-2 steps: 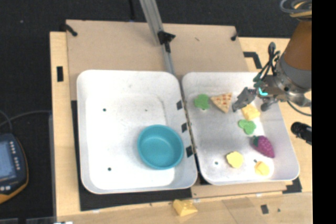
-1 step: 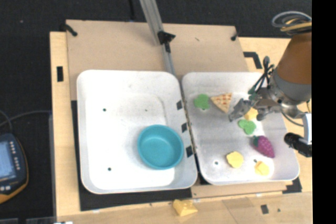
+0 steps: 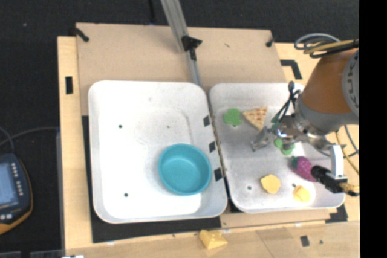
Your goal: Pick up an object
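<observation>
Over the right bin [image 3: 242,199], gripper [image 3: 266,139] beside pizza slice [image 3: 256,116].

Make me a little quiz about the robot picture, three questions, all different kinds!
1. True or false: the blue bowl sits in the left bin.
2. Which bin is the gripper over? A) left B) right
3. Fill in: the yellow piece lying on the bench, outside both bins, is below the ____ bin.

Key: 1 true. 2 B, the right bin, near the green piece and the waffle wedge. 3 left.
</observation>
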You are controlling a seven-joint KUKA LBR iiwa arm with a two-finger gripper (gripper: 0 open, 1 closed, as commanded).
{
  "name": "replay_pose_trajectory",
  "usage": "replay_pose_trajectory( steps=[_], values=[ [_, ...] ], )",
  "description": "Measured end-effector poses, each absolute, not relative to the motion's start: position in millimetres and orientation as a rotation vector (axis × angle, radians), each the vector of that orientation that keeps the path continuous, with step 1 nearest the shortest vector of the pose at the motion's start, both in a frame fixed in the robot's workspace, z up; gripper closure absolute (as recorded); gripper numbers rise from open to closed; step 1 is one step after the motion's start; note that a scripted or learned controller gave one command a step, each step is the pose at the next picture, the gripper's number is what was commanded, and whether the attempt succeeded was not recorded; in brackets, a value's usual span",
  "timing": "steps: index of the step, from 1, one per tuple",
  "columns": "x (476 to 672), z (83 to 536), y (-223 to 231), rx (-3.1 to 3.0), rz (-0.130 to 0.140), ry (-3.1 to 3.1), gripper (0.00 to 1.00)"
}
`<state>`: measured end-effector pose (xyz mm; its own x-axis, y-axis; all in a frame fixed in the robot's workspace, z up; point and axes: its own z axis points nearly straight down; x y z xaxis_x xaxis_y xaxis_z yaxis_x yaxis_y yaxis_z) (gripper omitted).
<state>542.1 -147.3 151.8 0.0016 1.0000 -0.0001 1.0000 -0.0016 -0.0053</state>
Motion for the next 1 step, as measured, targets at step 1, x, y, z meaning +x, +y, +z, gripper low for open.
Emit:
replay_pose_trajectory(
  steps=[1],
  values=[
    [541.6, 99.2, -148.5, -2.222, 0.005, -2.219, 0.0]
  ],
)
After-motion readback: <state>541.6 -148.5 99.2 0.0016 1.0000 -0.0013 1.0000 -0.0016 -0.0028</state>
